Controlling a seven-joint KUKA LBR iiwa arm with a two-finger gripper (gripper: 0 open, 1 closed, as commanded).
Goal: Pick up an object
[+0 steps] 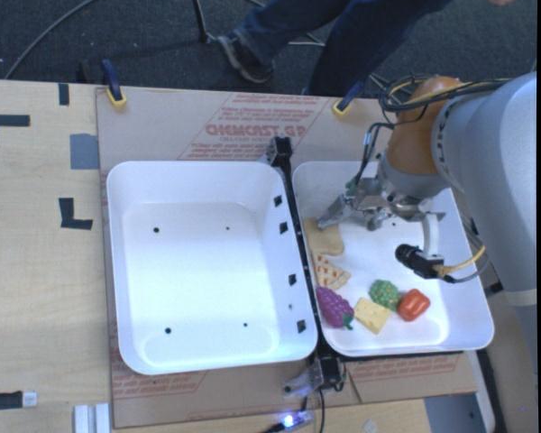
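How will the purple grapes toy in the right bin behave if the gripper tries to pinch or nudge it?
The purple grapes look lumpy and rounded, so flat fingers may slip off the bumps. They look like small toy food, probably light and likely to skid on the smooth white bin. They lie near the bin's left wall beside the yellow cheese wedge, so a push could jam them there.

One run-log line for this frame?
arm: over right bin | gripper: above tan piece | grasp: unconfirmed | left bin: no toys

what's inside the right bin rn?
Right bin holds purple grapes, a waffle piece, a tan piece, cheese wedge, broccoli, red pepper. The arm covers its far right corner.
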